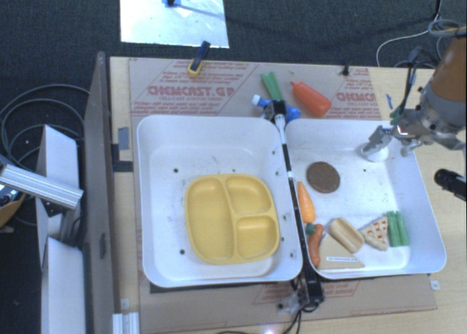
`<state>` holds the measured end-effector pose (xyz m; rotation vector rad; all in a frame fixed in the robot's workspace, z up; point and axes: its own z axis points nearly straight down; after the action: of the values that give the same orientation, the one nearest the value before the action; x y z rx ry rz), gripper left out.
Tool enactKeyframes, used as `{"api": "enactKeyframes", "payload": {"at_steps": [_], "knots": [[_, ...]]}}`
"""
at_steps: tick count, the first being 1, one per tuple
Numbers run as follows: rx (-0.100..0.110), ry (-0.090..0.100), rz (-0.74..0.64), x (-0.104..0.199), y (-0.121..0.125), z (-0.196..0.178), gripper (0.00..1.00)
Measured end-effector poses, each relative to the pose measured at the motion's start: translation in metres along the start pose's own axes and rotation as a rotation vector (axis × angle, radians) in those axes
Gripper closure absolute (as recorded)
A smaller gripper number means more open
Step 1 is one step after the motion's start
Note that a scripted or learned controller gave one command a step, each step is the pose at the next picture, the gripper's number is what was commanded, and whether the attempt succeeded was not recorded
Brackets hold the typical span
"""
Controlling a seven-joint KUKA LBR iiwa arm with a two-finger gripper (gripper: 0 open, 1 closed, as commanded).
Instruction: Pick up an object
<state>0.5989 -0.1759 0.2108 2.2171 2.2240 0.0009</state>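
While the gripper hovers at the right bin's one o'clock corner, whether it holds anything cannot be told
Toy foods cluster toward six o'clock, likely easy targets: cookie, carrot, pizza slice

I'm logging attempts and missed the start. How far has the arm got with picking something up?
Nothing looks picked yet. The brown disc, carrots, bun, pizza slice and green sticks all lie in the right bin; the yellow divided plate sits in the left bin. In hand: the gripper is over the right bin's far end, with a white piece at its tip. Left: grasping and lifting an object.
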Motion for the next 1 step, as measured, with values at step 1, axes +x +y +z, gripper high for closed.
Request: {"api": "enactKeyframes", "payload": {"at_steps": [1], "knots": [[0.000, 0.001, -0.005, 0.0483, 0.0240, 0.0846, 0.00]]}}
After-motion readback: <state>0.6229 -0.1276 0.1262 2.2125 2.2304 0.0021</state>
